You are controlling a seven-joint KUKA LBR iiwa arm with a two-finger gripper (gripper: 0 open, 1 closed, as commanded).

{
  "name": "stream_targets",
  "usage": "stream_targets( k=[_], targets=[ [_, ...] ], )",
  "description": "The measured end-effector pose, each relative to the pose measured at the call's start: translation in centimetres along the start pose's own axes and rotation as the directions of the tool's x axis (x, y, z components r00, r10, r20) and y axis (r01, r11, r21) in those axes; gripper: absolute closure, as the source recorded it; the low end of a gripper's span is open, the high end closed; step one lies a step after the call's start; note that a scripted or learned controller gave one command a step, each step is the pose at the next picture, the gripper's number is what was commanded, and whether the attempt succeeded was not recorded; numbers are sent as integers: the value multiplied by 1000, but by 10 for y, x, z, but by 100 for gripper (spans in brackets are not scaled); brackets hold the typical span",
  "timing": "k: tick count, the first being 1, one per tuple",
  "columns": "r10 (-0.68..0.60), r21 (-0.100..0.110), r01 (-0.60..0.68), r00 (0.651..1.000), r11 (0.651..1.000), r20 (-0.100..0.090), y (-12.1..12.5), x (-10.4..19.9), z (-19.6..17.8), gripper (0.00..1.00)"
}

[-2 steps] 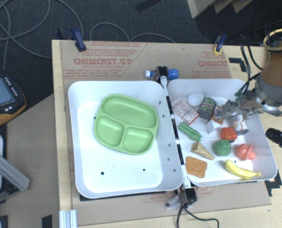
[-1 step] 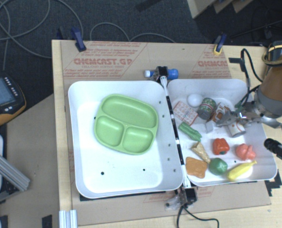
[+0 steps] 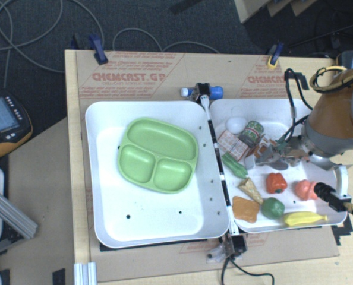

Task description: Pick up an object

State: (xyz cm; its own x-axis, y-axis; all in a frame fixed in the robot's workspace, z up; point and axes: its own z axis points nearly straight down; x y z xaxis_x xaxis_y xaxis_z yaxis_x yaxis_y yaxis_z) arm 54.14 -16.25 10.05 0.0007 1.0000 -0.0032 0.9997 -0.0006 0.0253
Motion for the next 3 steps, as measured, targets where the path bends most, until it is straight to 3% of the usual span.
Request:
stream_targets(
  k=[1, 2, 3],
  targets=[
    [0, 27, 0, 1000, 1000, -4, -53, 16, 15, 0],
    [0, 23, 0, 1000, 1000, -3, -52, 16, 4, 100],
    [-3, 23, 3, 1000, 1000, -4, -11, 97, -85, 100]
  ],
)
